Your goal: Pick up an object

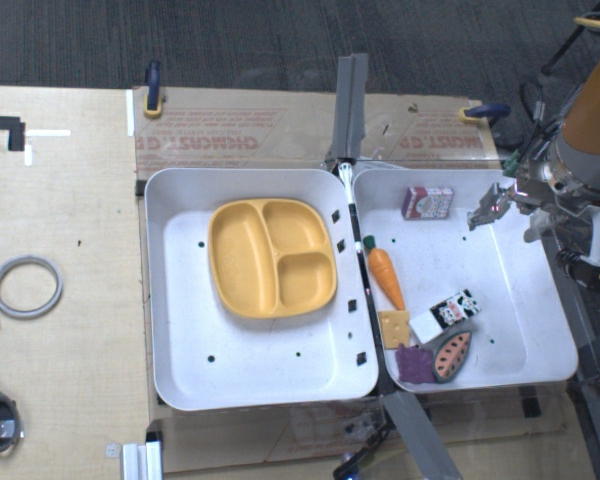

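From the camera view we see the gripper (502,205) at the right of the frame, above the upper right part of the right bin (520,298), with nothing between its fingers; we cannot tell whether they are spread or closed. A small pink carton (427,203) lies just left of it, apart from it. Along the right bin's left side we find a carrot (385,276), a yellow cracker (394,326), a purple piece (414,364), a watermelon slice (451,356) and a black-and-white block (453,310). The left bin (180,348) holds a yellow divided plate (272,258). On the desk (70,368) at the left of the frame lies a grey ring (25,286).
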Robot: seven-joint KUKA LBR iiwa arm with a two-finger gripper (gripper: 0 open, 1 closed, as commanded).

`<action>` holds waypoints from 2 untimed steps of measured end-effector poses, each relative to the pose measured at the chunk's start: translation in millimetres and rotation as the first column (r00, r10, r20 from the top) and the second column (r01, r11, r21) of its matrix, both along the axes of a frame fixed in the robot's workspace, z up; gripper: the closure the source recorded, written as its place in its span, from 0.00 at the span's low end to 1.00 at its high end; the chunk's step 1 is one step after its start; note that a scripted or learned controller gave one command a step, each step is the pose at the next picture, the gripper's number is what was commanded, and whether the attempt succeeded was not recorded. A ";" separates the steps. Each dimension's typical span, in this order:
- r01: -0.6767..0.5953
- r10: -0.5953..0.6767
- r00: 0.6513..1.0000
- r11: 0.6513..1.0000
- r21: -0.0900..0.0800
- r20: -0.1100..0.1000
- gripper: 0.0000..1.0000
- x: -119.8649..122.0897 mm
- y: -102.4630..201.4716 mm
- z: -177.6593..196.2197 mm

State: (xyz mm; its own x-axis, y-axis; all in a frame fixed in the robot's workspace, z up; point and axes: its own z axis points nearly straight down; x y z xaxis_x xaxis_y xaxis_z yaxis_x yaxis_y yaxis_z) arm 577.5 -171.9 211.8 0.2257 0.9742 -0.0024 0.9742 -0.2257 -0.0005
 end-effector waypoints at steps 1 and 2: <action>0.299 -0.299 0.954 0.954 0.000 -0.002 0.00 64.4 52.6 -63.4; 0.493 -0.493 0.870 0.870 0.006 0.004 0.00 78.9 57.4 -92.7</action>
